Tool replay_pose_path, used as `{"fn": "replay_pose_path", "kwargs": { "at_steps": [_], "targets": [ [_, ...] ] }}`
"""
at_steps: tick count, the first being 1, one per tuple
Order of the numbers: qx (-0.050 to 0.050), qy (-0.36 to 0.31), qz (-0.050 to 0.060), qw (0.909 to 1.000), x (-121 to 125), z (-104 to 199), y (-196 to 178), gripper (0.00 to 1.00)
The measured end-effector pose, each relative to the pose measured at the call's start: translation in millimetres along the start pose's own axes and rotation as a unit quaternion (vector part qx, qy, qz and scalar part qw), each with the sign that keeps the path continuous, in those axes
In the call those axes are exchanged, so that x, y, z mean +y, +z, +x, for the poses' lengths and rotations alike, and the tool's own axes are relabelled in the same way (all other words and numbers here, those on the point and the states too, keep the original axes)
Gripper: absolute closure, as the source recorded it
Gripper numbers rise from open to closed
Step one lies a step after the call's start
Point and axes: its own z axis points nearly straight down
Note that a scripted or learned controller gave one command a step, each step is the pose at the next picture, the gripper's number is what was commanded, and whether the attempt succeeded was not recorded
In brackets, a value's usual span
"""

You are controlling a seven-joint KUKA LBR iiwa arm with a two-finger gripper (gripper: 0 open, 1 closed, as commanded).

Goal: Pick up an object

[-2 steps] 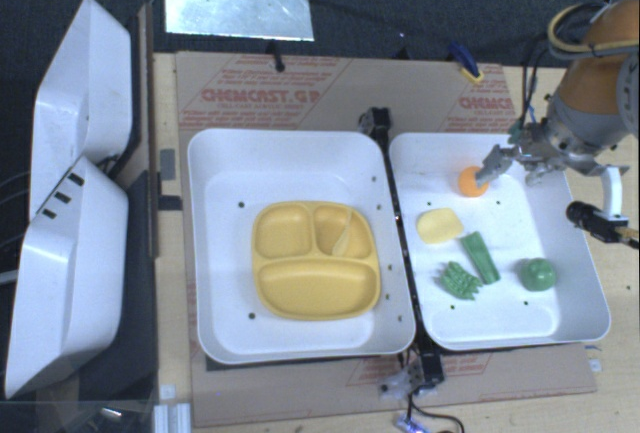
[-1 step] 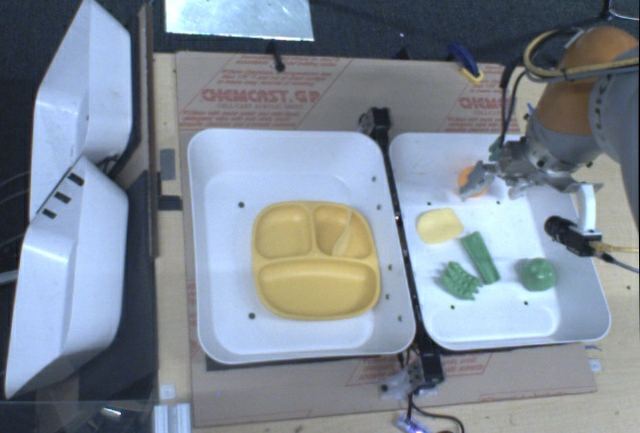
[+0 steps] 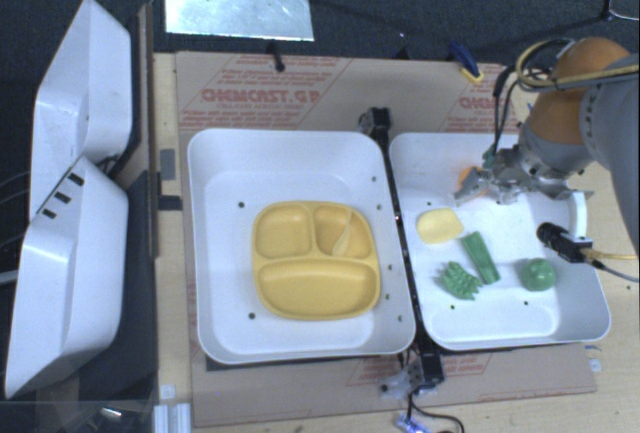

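Note:
My gripper [image 3: 482, 185] hangs over the back of the right bin [image 3: 570, 326], reaching in from the right. Just in front of it and slightly left lies a pale yellow flat piece [image 3: 439, 225]. A green stick [image 3: 479, 257] lies to the right of that piece. Nearer the front is a green bumpy piece [image 3: 459, 280], and a green rounded piece [image 3: 538, 274] rests toward the bin's right side. A small orange patch [image 3: 468, 174] shows at the gripper's left edge; I cannot make out what it is. None of these things is visibly in the gripper.
The left bin [image 3: 220, 161] holds a yellow divided plate [image 3: 315, 258] in its middle. A black divider [image 3: 394, 211] runs between the two bins. White housings [image 3: 75, 191] stand at the far left of the bench.

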Motion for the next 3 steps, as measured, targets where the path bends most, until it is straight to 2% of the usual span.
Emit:
{"fn": "replay_pose_path", "kwargs": {
  "at_steps": [1,3],
  "targets": [
    [0.000,0.000,-0.002,1.0000,1.0,-0.2,-12.0,1.00],
    [-0.001,0.000,-0.003,1.0000,-1.8,1.2,-99.2,1.00]
  ]
}}
